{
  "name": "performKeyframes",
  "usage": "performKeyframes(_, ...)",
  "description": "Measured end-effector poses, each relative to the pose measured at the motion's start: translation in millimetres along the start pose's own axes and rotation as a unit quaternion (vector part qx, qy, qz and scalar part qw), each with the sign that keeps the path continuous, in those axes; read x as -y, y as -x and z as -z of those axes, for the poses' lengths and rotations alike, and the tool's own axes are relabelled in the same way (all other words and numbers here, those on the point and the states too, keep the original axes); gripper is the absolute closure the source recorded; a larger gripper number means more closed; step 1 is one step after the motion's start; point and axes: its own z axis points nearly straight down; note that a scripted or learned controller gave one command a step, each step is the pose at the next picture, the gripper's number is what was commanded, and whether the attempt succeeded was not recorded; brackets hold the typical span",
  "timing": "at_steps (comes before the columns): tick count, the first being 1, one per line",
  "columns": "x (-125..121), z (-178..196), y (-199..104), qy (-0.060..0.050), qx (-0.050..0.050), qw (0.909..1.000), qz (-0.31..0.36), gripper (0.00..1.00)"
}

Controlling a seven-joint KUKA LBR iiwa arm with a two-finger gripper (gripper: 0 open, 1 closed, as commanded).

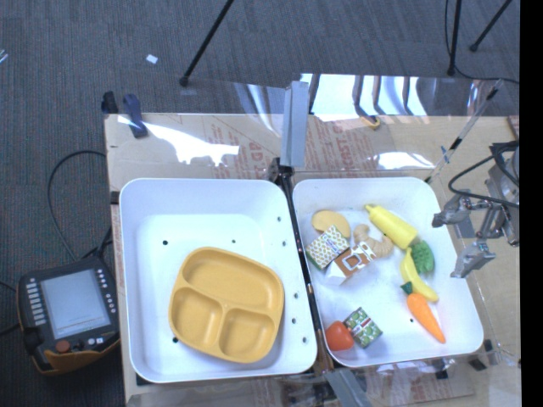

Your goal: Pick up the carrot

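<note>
Camera view, gripper (469,237) spread open and empty, just outside right bin (458,219), carrot (425,315) inside, arm cropped.

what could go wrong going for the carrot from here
1. The carrot lies tilted with its green top touching the banana, so closing there might catch both.
2. It sits close to the right bin's wall, so the outer finger could hit the rim on the way down.
3. The gripper hangs outside that bin, so it has to clear the wall first.
</note>
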Motion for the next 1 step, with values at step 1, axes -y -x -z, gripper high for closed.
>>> performKeyframes(1,-28.8,-158.9,9.7,0.0,0.002,0.9965,0.083,0.0)
